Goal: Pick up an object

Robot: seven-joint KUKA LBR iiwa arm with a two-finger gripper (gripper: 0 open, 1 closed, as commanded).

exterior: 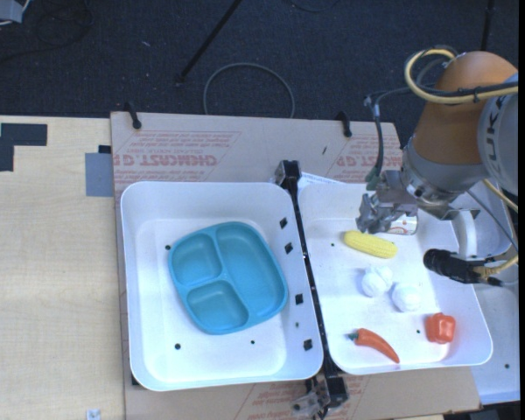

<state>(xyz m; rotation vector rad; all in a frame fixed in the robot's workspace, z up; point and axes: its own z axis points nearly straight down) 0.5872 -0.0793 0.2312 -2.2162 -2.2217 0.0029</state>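
arm (507, 138) grey | orange band | yellow cable loop (424, 68) | end effector (378, 217) dk grey metal

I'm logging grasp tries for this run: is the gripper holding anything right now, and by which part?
Nothing is seen held. The gripper hangs just above the corn cob, with nothing visible between its fingers.

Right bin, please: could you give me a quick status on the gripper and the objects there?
Gripper low over right bin, just above corn cob. Nothing seen held. Two white lumps, carrot, red pepper lie apart, untouched.
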